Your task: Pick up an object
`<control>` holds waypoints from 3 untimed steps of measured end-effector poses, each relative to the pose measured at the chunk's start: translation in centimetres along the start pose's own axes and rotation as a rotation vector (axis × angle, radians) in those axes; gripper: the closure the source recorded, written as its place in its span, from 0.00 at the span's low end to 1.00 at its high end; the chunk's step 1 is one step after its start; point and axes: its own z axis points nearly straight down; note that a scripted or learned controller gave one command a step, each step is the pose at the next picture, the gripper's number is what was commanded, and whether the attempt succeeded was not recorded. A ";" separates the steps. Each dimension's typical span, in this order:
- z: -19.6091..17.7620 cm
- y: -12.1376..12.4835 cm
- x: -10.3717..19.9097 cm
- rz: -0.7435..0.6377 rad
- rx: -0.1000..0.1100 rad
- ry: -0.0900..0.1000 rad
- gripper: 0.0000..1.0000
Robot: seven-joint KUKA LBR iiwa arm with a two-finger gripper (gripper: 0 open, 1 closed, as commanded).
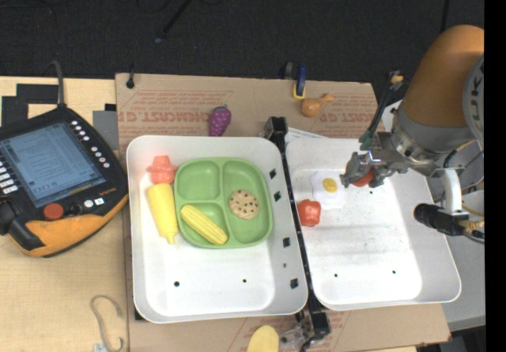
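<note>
Red-orange piece [361, 177] pinched between the gripper [362, 172] fingers above the right bin [395, 263]. Too small and blurred, maybe roundish, long axis unclear. Fried egg [328, 185] just left.

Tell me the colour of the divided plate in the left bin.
The divided plastic plate is light green, seen clearly in the camera view.
</note>
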 end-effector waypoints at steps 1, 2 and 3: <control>-0.3 2.2 4.5 -0.001 -0.001 0.000 1.00; -0.5 4.1 9.6 -0.001 -0.001 0.001 1.00; 1.3 3.4 12.6 0.003 0.003 -0.001 1.00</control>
